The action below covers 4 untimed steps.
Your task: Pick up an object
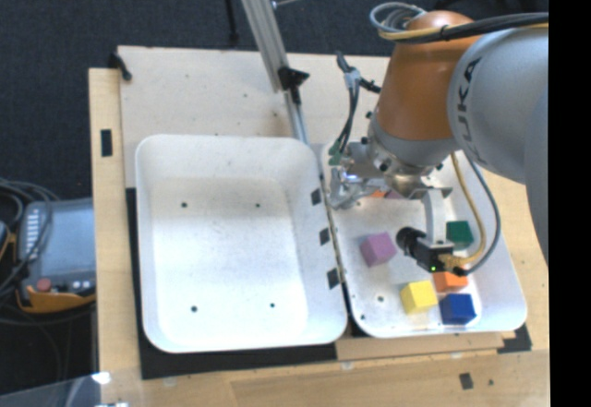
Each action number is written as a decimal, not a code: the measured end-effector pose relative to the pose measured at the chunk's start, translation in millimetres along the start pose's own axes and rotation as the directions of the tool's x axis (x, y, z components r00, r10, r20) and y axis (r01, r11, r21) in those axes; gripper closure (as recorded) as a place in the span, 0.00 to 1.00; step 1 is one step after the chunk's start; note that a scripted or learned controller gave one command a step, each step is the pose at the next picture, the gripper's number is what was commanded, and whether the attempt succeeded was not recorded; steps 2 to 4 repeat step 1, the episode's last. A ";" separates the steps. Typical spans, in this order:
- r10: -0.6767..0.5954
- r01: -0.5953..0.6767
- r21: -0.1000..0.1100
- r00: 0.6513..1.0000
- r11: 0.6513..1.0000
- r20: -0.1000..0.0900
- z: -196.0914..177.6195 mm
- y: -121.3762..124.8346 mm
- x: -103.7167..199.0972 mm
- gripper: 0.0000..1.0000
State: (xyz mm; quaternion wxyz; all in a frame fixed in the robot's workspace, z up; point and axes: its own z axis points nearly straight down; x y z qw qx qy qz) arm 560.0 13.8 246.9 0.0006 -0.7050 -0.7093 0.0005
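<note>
gripper (pixel 343 185) sits low over the near-left part of the right bin (pixel 510 304), tucked under the grey arm (pixel 499 91) and its orange band (pixel 416 91); wrist hardware crowds it, so i cannot tell how it is set, and nothing shows clearly in its grasp. just toward the camera and a touch to the right of it lies the purple block (pixel 377 248). farther out that way sit the yellow block (pixel 418 296) and blue block (pixel 457 308), almost touching. orange block (pixel 451 281) and green block (pixel 458 233) lie off to its right. left bin (pixel 157 239) sits on its other side.
</note>
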 end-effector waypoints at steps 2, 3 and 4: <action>0.000 0.000 0.000 1.000 1.000 0.000 13.0 -7.5 46.2 1.00; 0.000 0.000 0.000 1.000 1.000 0.000 13.0 -7.5 46.2 1.00; 0.000 0.000 0.000 1.000 1.000 0.000 13.0 -7.5 46.2 1.00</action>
